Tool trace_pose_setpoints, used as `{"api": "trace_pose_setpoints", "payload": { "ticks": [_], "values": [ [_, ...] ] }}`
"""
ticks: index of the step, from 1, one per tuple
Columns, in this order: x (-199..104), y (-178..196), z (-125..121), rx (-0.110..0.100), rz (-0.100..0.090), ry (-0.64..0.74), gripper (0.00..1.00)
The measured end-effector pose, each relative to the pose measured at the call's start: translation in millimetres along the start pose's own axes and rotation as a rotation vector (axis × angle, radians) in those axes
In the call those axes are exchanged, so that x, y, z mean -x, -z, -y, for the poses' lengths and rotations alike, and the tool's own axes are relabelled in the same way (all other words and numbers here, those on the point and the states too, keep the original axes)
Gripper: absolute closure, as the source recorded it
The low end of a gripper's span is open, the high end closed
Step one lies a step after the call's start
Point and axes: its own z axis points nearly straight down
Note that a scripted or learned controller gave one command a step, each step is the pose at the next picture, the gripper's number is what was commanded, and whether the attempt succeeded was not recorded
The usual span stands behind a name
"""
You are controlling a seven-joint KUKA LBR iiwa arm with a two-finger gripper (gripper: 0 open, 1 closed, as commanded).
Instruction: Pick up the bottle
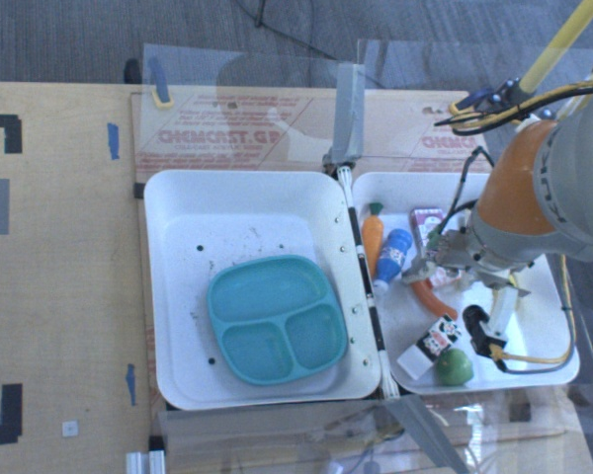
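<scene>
Beside the divider (354,235) between the two bins, on its right, I have the bottle (391,256) lying on its side in the right bin (563,363), blue with a white cap end toward me, and the toy carrot (373,237) squeezed between it and that divider. My gripper (437,265) hangs just right of the bottle, under the orange-banded wrist, and I can't tell from here whether it's closed or spread, the wrist body hides that. Nothing sits visibly in its grasp. My worry: a red-orange piece (431,296) lies right below the gripper, further from the divider than the bottle, and a descent here could catch that instead. The bottle is round and lying flat, so I judge a nudge rolls it tighter onto the carrot. Green ball (455,366) and small box (437,341) sit well clear, toward the bin's near corner
</scene>
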Motion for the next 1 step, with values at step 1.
{"api": "trace_pose_setpoints", "payload": {
  "ticks": [1],
  "values": [
    [-15.1, -1.9, -83.7, -0.006, 0.010, -0.014, 0.00]
  ]
}}
